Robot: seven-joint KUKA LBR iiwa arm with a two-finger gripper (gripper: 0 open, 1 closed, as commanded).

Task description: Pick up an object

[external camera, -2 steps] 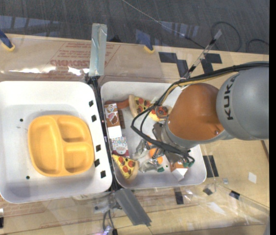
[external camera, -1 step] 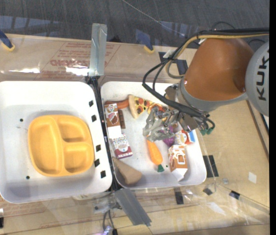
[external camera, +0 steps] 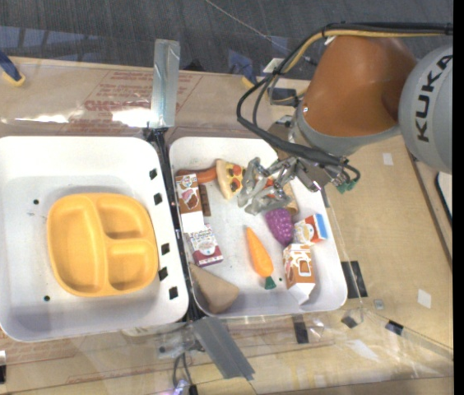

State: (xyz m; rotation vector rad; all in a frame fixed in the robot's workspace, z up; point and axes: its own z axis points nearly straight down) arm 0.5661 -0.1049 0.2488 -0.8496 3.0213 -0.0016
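My gripper (external camera: 262, 189) hangs low over the upper middle of the right bin (external camera: 336, 290), under the orange wrist band. It sits just right of a pizza slice (external camera: 229, 178) and just above a purple grape bunch (external camera: 280, 224). A small red and green item shows right at the gripper, partly hidden by it. An orange carrot (external camera: 258, 253) lies below, in the bin's middle. A brown and white carton (external camera: 299, 266) stands at the lower right, and a smaller red and blue carton (external camera: 316, 228) is beside the grapes.
Two brown snack packets (external camera: 189, 194) (external camera: 204, 247) lie along the right bin's left wall. A tan wedge (external camera: 215, 290) rests in its lower left corner. The left bin (external camera: 18, 171) holds a yellow divided tray (external camera: 100, 241). Black cables loop above the wrist.
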